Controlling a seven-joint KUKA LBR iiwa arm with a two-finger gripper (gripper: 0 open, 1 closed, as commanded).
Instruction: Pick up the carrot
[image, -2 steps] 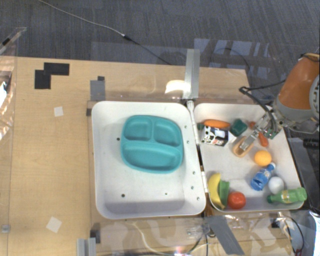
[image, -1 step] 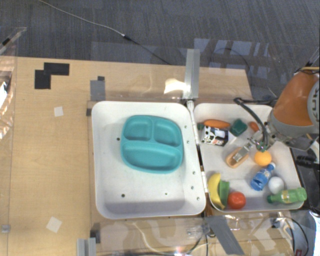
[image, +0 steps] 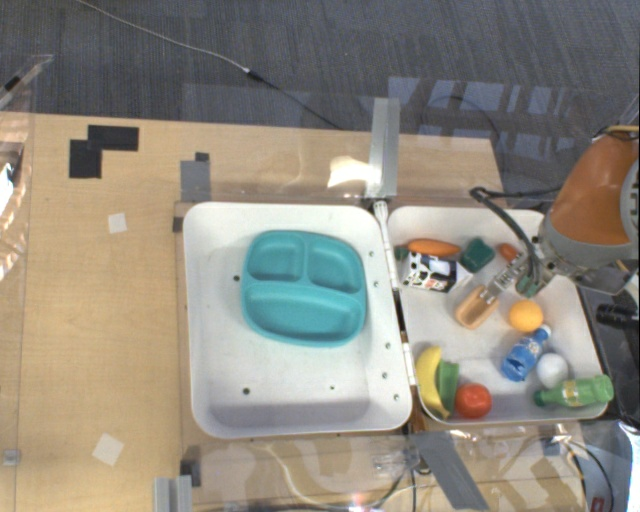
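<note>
- Small orange carrot w/ green tip (image: 434, 246) lies near the back-left corner of the right shallow white bin (image: 590, 330), just behind a black-and-white carton (image: 430, 271).
- Two-finger gripper (image: 519, 268) on the grey-and-orange arm (image: 592, 205) hangs mid-bin toward the back edge, apart from the carrot; can't tell if the fingers are spread or together.
- Left white bin (image: 210, 300) holds a teal divided plastic tray (image: 303, 287) at centre.

- From my remote seat I see a light wooden bench (image: 90, 330).
- Behind the bench lies dark grey carpeted floor (image: 300, 40), with a thin cable (image: 240, 68) trailing across it.
- Black tape patches (image: 100, 148) sit on the bench's far left part.
- Small pale squares (image: 118, 223) dot the bench surface.
- Glare (image: 350, 172) brightens the bench's far edge.
</note>
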